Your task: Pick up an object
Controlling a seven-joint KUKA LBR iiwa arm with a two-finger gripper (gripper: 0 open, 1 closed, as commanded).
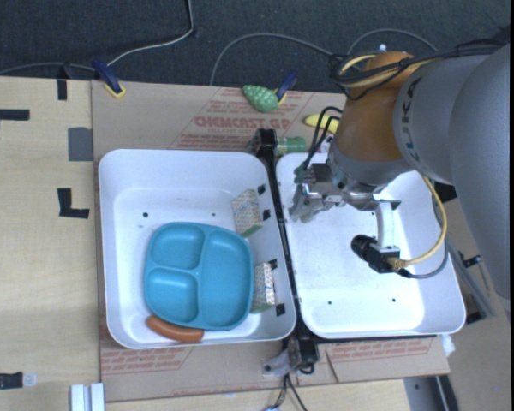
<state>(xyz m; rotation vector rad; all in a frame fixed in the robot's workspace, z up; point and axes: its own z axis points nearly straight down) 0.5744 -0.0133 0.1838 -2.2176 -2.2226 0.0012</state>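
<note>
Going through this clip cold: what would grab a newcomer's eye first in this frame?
Most likely the bulky grey arm with its orange band, reaching in from the right over the right bin, its gripper low near that bin's left wall. Next, the bright blue divided plate filling much of the left bin, with an orange sausage-shaped object at its lower edge and two small patterned packets along the bin's right side.

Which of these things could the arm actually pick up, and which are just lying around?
Part of the job:
- blue plate, left bin
- orange sausage beside it
- two small packets by the divider
- gripper, over the right bin

Just lying about:
- green object behind the bins
- blue clips
- cables
</note>
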